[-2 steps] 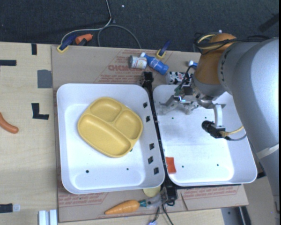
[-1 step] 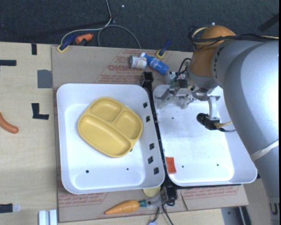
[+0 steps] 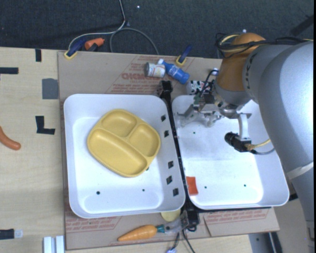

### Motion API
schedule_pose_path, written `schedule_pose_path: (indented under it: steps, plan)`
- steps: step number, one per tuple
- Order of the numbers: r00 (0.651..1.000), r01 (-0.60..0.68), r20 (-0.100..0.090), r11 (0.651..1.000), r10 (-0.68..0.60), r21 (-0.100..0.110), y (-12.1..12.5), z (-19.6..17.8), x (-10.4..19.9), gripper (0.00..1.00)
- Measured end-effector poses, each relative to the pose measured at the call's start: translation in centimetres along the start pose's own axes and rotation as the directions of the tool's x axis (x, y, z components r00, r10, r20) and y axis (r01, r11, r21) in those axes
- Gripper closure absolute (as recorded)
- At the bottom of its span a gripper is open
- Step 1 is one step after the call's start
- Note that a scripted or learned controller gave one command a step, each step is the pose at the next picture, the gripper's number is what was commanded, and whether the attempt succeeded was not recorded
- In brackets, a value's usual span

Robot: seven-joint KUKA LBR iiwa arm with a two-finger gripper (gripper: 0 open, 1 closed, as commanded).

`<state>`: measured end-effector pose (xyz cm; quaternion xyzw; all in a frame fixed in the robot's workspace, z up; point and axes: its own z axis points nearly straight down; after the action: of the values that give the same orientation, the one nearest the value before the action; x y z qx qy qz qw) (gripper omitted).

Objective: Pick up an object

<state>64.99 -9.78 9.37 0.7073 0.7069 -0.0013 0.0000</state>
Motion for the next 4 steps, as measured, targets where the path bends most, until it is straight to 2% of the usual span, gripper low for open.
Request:
schedule_pose_path:
  steps: [1,2,3,4]
  plan:
    - [1.000,0.001,0.000,1.000,-0.001,-0.001,0.1,0.8,-0.2,0.00]
    - [1.000,0.002,-0.001,1.000,-0.002,-0.003,1.9,0.8,0.4,0.00]
    - [1.000,0.007,-0.004,1.000,-0.008,-0.011,-4.2,-9.8,7.3,0.00]
    - [1.000,-0.001,0.000,1.000,0.001,0.001,-6.6,-9.0,4.5,0.00]
